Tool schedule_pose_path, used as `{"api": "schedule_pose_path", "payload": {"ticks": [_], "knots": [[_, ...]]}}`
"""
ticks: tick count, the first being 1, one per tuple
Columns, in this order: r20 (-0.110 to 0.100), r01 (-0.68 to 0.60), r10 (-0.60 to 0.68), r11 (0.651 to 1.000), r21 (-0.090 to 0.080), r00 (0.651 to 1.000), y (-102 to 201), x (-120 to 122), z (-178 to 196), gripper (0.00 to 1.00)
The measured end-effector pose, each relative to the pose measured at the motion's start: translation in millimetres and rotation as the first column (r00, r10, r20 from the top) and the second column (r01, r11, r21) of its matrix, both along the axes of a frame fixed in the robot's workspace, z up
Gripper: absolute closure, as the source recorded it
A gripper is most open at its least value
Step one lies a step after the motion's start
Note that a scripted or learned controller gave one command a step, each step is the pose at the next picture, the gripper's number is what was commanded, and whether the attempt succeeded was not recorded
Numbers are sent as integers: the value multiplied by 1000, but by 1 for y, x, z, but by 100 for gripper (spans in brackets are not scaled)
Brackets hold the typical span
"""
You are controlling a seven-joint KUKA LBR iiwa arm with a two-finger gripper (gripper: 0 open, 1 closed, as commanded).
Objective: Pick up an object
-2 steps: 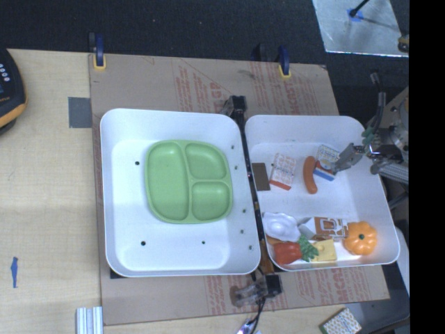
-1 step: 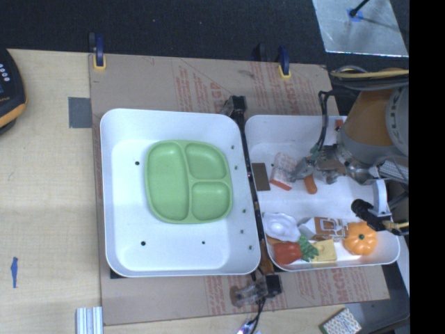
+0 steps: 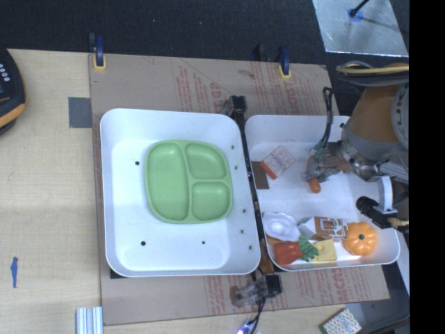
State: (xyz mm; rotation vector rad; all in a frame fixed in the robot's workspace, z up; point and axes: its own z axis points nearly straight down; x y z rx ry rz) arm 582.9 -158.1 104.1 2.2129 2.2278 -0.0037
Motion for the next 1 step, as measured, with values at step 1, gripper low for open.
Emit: {"api": "schedule_pose_path", "payload": {"ticks": [1], "knots": [[7, -6, 6, 1000, 6, 1000, 95, 10, 94, 100]]}}
